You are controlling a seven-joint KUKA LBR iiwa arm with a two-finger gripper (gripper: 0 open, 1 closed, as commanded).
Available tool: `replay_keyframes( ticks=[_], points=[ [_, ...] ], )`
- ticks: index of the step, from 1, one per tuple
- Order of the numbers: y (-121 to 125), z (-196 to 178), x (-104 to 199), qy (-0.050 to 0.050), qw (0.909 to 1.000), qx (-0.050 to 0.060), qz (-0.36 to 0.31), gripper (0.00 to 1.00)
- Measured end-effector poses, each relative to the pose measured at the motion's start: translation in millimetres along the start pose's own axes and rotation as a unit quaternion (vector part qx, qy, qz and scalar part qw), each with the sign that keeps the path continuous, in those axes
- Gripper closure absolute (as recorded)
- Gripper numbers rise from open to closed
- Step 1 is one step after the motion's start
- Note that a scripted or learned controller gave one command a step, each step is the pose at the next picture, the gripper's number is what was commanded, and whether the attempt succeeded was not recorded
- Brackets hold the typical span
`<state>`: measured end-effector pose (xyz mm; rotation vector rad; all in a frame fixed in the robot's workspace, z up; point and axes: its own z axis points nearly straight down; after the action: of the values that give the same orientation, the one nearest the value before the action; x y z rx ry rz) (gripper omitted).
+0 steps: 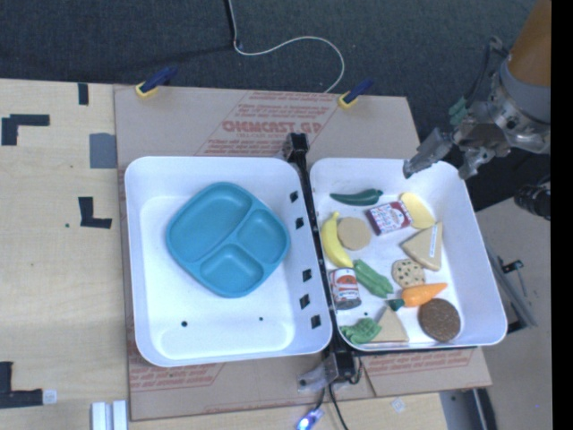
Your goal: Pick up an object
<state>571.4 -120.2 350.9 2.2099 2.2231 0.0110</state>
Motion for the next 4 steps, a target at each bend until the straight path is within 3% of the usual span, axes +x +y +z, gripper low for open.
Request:
replay_keyframes(
  ticks=[1, 2, 3, 4],
  points=[
    [-79, -38, 71, 0.002, 1.0000, 0.004, -0.001, 0.00],
    [-76, -45, 67, 0.000, 1.0000, 0.006, 0.001, 1.00],
    [-82, 91, 136, 0.001, 0.9999, 0.013, 0.000, 1.00],
    [-87, 37, 119, 0.000, 1.0000, 0.003, 0.003, 1.00]
  ],
)
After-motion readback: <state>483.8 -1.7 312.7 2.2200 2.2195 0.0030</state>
